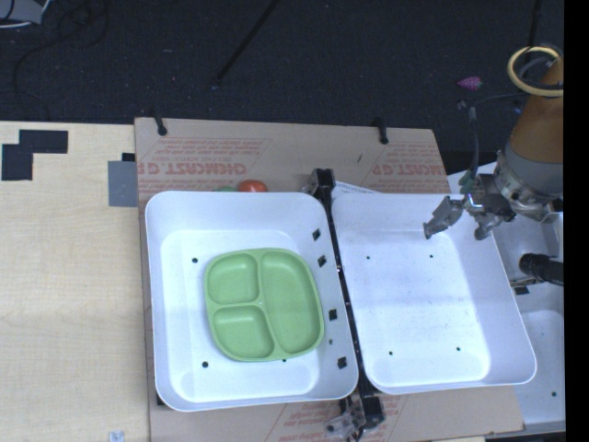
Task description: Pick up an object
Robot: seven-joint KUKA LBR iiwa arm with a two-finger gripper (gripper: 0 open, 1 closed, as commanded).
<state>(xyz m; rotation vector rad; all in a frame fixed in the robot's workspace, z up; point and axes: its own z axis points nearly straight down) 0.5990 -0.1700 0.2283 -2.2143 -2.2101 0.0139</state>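
Bench, two white bins; pale green three-compartment plate (263, 304) flat in left bin (175, 247); pincer (463, 221) spread wide, holding nothing

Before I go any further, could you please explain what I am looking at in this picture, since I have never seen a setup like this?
This is one picture from a fixed camera above a workbench, looking down at a slant. Two shallow white bins sit side by side on a sheet of cardboard. The left bin holds a green divided plate with three compartments. The right bin shows its bare white floor. Behind the left bin's far rim, a small red-orange object peeks out; it is too hidden to name. The grey and orange machine at the right is a robot arm. Its gripper, the two-fingered part that grasps things, hangs over the right bin's far right corner, with nothing between its fingers. Its job is to pick up an object.
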